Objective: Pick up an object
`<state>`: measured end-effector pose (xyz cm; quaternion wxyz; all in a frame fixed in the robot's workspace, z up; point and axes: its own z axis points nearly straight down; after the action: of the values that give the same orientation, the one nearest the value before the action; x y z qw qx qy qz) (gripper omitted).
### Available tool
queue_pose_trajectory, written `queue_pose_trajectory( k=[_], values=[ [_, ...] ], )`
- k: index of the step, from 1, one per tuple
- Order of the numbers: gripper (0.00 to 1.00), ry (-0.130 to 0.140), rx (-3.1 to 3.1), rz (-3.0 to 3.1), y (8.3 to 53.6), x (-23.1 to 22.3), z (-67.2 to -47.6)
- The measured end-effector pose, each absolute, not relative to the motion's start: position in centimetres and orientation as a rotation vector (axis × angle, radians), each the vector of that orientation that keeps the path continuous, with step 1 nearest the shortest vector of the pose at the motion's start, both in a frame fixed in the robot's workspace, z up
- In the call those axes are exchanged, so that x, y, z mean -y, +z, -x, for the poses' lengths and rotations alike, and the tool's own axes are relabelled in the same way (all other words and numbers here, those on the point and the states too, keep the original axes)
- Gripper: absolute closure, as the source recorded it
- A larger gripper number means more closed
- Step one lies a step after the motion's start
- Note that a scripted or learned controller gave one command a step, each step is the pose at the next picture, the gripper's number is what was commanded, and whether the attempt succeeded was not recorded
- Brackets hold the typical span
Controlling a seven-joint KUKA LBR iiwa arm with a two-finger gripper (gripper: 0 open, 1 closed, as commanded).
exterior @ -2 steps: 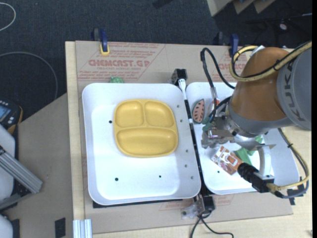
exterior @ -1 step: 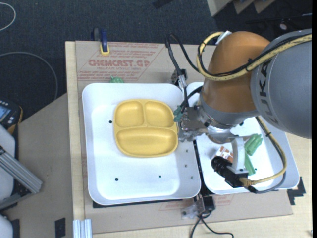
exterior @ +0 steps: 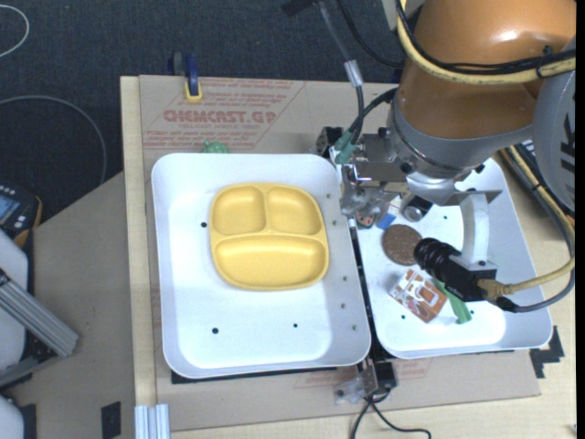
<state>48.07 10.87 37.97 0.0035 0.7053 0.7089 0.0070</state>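
In the left bin you see a yellow divided plate (exterior: 270, 235) lying flat, upright. In the right bin lie a brown disc (exterior: 400, 243), a small printed packet (exterior: 419, 296) and a green piece (exterior: 460, 311).

We see dark grey carpet (exterior: 82, 35) behind and beside a brown board-topped bench (exterior: 233, 108) printed with red lettering. A blue-and-yellow clamp (exterior: 190, 76) grips its far edge; thin white cables (exterior: 55, 108) loop across the floor.

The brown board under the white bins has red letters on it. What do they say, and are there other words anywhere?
"CHEMCAST G P": big red print on the brown board, last letters unsure.
Smaller red lines around it: too blurred to read.
Small orange and white packet in the right bin: print too small to read.
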Motion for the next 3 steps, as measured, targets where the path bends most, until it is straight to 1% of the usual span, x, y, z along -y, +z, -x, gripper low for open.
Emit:
queue_pose_trajectory(
  k=[1,2,3],
  values=[
    [1.0,0.003,-2.223,-2.217,38.3,-10.8,-48.0],
    [1.0,0.004,-2.224,-2.215,39.3,-10.8,-48.0],
    [1.0,0.006,-2.225,-2.216,41.3,-14.3,-47.9]
  ],
)
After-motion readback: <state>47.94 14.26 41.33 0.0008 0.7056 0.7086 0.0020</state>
